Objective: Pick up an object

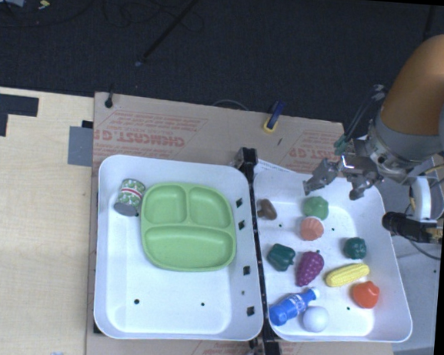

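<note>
My gripper (335, 187) hangs over the back of the right bin (396, 304), its two dark fingers spread apart with nothing between them. Just below it lies a green round vegetable (316, 207) with an orange-pink fruit (312, 229) in front of it. Further in the bin are a brown piece (266, 209), a dark green pepper (281, 256), purple grapes (310, 267), a small dark green piece (355, 247), a yellow corn cob (346, 274), an orange-red fruit (365, 294), a blue bottle (291, 307) and a white ball (315, 319).
The left bin (111, 295) holds a light green divided plate (187, 228) and a small tin can (130, 196) at its back left. A black divider (251, 237) separates the bins. A blue-and-yellow clamp (273, 117) sits on the cardboard behind.
</note>
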`<state>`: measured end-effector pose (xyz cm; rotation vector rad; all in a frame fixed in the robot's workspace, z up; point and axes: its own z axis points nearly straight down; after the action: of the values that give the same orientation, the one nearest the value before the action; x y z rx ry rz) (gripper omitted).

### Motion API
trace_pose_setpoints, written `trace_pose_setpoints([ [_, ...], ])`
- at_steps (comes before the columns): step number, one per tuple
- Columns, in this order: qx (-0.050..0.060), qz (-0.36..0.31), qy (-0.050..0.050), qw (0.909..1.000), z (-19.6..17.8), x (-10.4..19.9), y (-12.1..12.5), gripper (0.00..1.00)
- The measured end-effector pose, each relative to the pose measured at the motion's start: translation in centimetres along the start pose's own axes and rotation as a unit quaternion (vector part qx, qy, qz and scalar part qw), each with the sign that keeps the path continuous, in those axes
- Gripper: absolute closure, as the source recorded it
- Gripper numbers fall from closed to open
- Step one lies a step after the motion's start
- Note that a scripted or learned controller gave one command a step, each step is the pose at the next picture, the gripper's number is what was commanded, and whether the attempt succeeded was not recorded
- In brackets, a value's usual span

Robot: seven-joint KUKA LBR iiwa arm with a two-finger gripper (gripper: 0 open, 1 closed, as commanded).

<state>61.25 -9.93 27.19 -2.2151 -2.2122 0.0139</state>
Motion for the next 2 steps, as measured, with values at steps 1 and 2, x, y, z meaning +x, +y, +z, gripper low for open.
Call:
trace_pose_setpoints([
  [1, -0.007, -0.001, -0.001, 1.0, -0.8, 0.0, 0.2, 0.0],
  [2, -0.003, -0.001, 0.0, 1.0, 5.0, -0.8, 0.0, 0.0],
])
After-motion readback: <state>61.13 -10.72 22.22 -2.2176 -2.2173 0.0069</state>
